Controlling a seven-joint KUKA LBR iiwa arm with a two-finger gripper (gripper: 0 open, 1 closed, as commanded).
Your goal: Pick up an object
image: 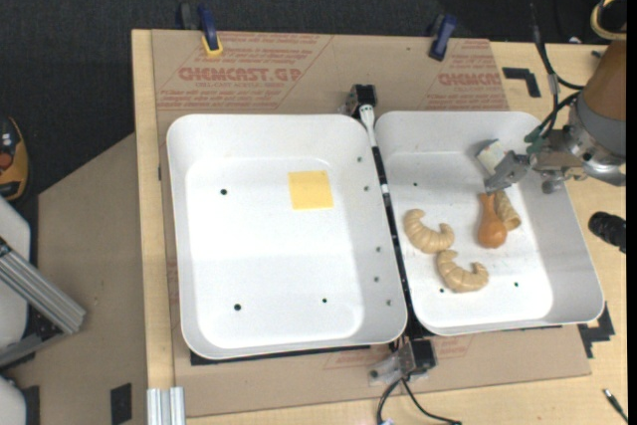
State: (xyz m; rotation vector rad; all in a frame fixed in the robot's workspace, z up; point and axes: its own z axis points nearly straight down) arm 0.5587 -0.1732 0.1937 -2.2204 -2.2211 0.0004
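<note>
The grey arm [597, 129] wears an orange band, trails black cables, and ends in a grey hand [501, 169].

the arm [607, 105] reaches in from the right edge of the surface, its wrist low over the far right part of the right bin. an orange-brown band shows above the grey wrist, with dark cables looping round it. the tool [503, 169] points left and slightly downward from the wrist, over the bin's far half. a pale block sits at its upper side and a grey finger [501, 176] slants down toward the bin floor.
</note>
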